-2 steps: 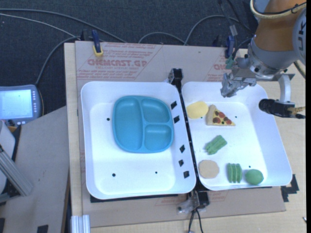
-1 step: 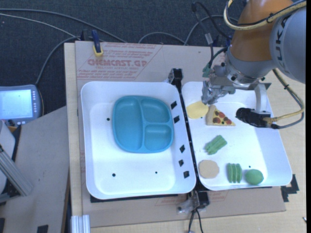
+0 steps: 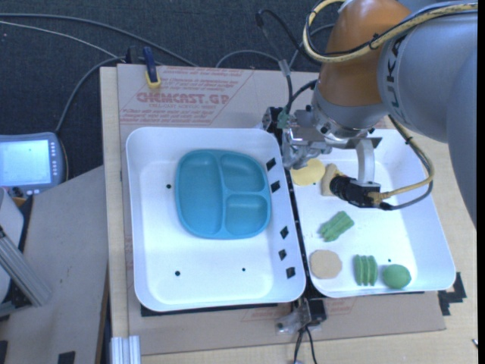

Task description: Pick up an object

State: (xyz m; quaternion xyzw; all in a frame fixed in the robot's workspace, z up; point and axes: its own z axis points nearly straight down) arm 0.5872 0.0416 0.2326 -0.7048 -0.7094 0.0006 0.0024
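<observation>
**Gripper hovering over the right bin's far-left corner**

You are seeing the gripper [image 3: 303, 154] reaching down at 10 o'clock in the right bin [image 3: 424, 226], just above a pale yellow piece [image 3: 306, 175]; whether it is spread or pinching, you cannot tell. A green ridged piece [image 3: 336, 225] is lying mid-bin. Along 6 o'clock, a tan disc [image 3: 326, 264], a green slice [image 3: 366, 270] and a green ball [image 3: 396, 276] are sitting. The left bin [image 3: 151, 271] is holding a blue tray [image 3: 222, 193].

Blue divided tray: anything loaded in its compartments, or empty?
Empty. The blue divided tray lies flat in the left bin, and all three compartments show bare blue plastic, with no item inside.
</observation>
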